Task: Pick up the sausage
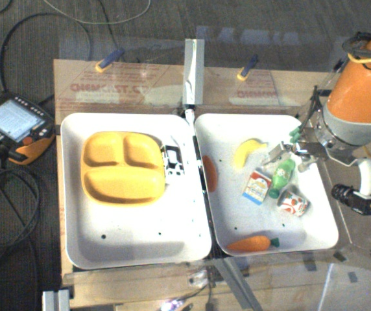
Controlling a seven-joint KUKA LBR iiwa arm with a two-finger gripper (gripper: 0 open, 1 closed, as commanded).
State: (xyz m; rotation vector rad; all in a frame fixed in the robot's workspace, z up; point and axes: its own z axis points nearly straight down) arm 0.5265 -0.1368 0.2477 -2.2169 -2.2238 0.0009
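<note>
Gripper [294,151] hangs over the right bin [315,235], just above the green bottle [281,177]; finger opening cannot be made out. Sausage [209,172] lies against that bin's left wall, well apart from the bottle. Beside the bottle: small carton [256,187] to its left, red-and-white packet [294,204] below it, banana [247,151] up-left. Carrot [250,243] at the front wall. Yellow divided tray [122,167] sits in the left bin [133,238].

One fixed camera looks down at a slant from above the bench [69,76], taking in both white bins [75,238].
</note>
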